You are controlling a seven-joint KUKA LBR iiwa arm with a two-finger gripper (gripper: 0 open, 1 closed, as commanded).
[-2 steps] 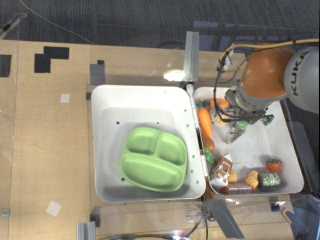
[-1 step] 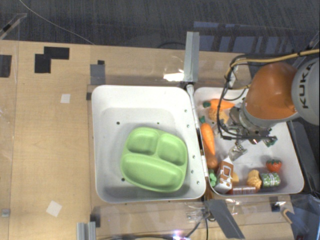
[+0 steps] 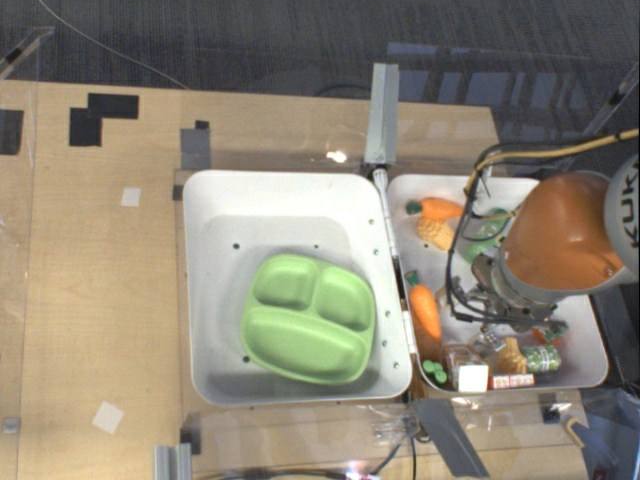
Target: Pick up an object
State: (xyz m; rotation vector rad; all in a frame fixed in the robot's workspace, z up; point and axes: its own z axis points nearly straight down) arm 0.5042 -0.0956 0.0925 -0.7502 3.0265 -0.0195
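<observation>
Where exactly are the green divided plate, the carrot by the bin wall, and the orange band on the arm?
green divided plate (image 3: 310, 318), camera view, its middle ridge.
carrot (image 3: 426, 313), camera view, mid-body.
orange band (image 3: 565, 233), camera view, its upper surface.

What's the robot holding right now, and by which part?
Cannot be told: the arm's orange band and wrist cover the spot above the right bin.

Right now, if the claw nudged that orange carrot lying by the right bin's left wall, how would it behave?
The carrot looks like smooth toy plastic, so probably light and stiff. Its rounded, tapered shape suggests it may roll or pivot if pushed sideways. The glossy skin could slip between fingers.
</observation>
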